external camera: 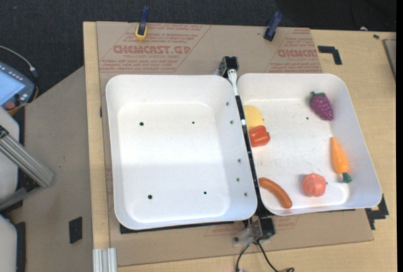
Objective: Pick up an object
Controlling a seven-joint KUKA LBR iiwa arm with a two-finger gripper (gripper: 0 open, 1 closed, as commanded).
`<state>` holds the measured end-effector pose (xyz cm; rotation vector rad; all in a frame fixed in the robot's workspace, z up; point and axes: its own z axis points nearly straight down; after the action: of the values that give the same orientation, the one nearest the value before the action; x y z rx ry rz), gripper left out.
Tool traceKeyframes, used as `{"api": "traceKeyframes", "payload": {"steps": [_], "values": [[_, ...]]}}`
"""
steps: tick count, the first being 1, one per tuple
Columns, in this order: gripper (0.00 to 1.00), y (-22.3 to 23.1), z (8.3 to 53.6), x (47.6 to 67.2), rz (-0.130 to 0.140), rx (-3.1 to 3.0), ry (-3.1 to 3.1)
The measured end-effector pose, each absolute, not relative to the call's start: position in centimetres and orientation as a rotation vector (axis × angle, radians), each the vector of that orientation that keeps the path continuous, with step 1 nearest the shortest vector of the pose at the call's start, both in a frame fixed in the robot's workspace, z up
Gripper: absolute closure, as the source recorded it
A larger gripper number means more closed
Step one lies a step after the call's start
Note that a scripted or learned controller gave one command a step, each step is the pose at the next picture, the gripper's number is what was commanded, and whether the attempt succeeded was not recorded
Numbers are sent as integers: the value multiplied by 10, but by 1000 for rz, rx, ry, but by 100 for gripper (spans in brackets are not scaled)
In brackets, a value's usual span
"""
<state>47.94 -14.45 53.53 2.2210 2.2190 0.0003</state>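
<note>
The right bin [296, 91] holds several toy foods. A purple bunch of grapes [321, 105] lies near its far right corner. An orange carrot [340, 158] rests along the right wall. A pink-red round fruit [314, 184] sits near the front edge. A brown-orange sausage [276, 192] lies at the front left corner. A yellow piece [253, 116] and a red pepper [259, 136] touch each other against the left wall.
The left bin [170, 151] stands beside the right one, joined by a black divider strip [242, 132]. Both rest on a cardboard sheet [189, 44] held by a yellow-blue clamp [142, 25] and a blue clamp [273, 25]. Grey equipment [19, 157] stands at the left.
</note>
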Motion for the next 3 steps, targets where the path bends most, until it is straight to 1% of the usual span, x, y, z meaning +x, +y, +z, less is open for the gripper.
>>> {"api": "traceKeyframes", "payload": {"steps": [3], "values": [[100, -154, 535, 479, 1, 2220, 2219]]}}
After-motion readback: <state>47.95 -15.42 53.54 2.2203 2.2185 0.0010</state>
